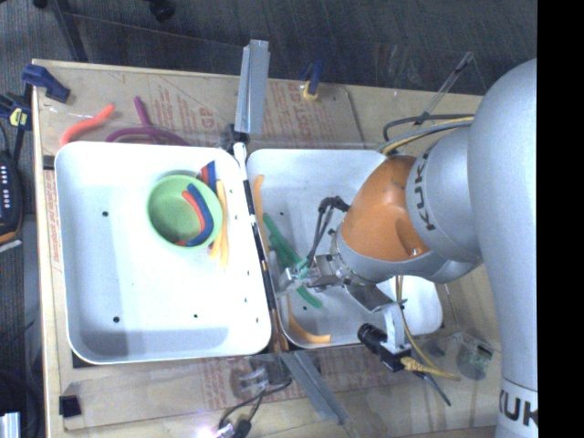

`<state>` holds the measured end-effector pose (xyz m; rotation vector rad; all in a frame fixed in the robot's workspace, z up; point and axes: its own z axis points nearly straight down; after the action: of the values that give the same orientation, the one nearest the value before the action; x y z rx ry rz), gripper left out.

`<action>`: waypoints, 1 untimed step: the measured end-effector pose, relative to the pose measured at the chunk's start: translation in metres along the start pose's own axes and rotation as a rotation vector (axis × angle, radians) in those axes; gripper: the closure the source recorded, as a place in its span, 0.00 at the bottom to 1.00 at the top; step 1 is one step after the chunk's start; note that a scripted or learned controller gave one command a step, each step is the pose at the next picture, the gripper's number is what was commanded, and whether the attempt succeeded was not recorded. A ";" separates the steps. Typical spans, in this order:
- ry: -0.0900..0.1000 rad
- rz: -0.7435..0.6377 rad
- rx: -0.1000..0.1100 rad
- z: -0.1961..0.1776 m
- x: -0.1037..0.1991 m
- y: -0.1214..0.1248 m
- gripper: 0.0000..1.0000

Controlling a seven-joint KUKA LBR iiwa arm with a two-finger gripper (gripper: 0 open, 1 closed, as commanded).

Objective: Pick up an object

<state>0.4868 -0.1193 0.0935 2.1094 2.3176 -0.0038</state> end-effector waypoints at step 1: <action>0.003 -0.008 0.003 -0.010 0.002 0.000 1.00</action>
<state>0.4871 -0.1176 0.1030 2.1027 2.3296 -0.0033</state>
